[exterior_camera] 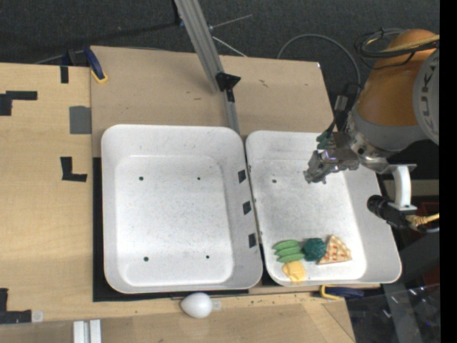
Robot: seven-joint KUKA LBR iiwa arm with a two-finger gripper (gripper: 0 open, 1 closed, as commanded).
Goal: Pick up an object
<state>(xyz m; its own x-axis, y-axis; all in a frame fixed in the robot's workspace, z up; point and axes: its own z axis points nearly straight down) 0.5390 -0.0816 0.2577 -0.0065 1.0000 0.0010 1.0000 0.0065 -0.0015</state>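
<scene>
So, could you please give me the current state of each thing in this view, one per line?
gripper: low over the right bin's far half, holding nothing that shows
right bin: holds a cluster of toys in its near corner
green toy: lying flat in the cluster
yellow toy: lying beside it
pizza slice toy: lying flat
left bin: sits beside the right bin
white egg: resting outside the bins

Grey arm [382, 131], orange band [393, 84], black cables, dark fingers [315, 174].

We see the grey arm with its orange band [396, 70] reaching in from three o'clock, its dark two-finger gripper [316, 176] pointing down toward seven o'clock.
</scene>
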